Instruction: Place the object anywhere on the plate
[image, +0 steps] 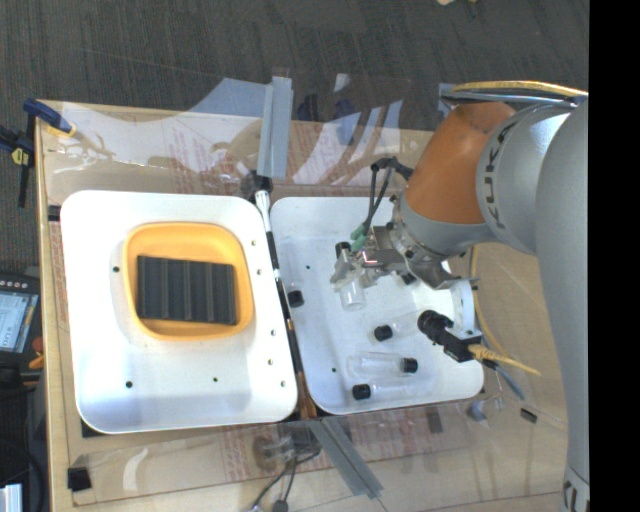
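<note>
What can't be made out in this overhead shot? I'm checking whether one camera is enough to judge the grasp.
- Gripper, camera view: too small and cluttered to tell whether its fingers are open or holding anything.
- Clear vials in the right bin: transparent on white, outlines faint, count uncertain.
- Dark insert on the yellow plate: what it is cannot be told.

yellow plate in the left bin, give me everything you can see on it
The yellow plate is a rounded-square dish with a raised rim, plastic by its look, lying flat in the left bin, toward its upper middle. A dark ribbed rectangular insert covers most of its well. The claw is over the right bin, well apart from it.
</note>
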